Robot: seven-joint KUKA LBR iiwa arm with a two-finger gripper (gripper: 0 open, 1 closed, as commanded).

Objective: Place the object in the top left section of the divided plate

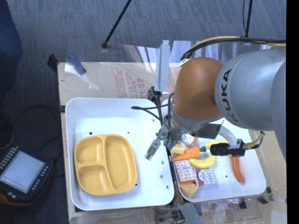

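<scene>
A slanted view from above shows two shallow white bins side by side on a bench; the left bin [79, 111] holds a yellow divided plate [105, 164] with three sections, all of them bare; the right bin [254, 183] holds a pile of toy food: a carrot [188, 154], a banana [203, 162], a sausage [238, 168], a cheese wedge [189, 190] and a small red and white packet [195, 175]. The grey arm [254, 90], with its orange band, reaches in from the right; its gripper [154, 149] hangs over the wall between the bins, nearer the left one; I cannot tell whether the fingers are open or closed, and nothing shows between them. Judging from this, no object has reached the plate yet, so both pick and placement remain. The letters "KUKA" read along the arm; red print on the cardboard behind the bins is too faint to read.
</scene>
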